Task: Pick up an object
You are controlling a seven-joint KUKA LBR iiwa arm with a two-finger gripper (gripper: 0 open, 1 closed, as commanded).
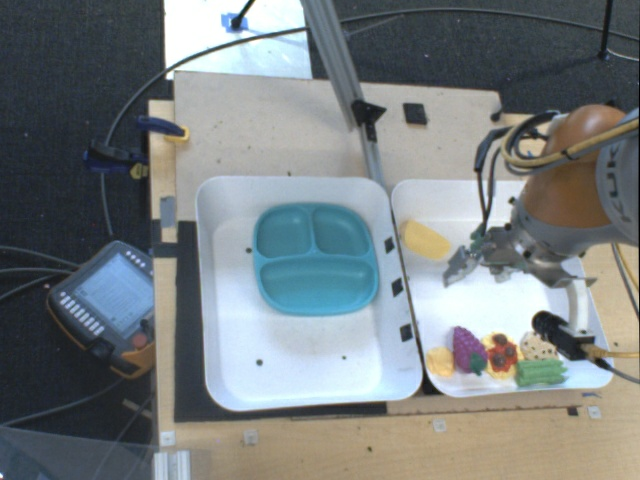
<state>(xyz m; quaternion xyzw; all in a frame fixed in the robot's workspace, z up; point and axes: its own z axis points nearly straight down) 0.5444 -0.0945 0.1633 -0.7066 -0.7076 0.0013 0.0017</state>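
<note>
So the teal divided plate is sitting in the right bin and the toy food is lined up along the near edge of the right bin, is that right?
Not quite. The camera view shows the teal divided plate in the left bin, not the right one. The rest holds: the toy food is lined up along the near edge of the right bin.

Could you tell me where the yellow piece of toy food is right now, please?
The yellow piece lies in the right bin, near its upper left corner, just left of the gripper.
</note>
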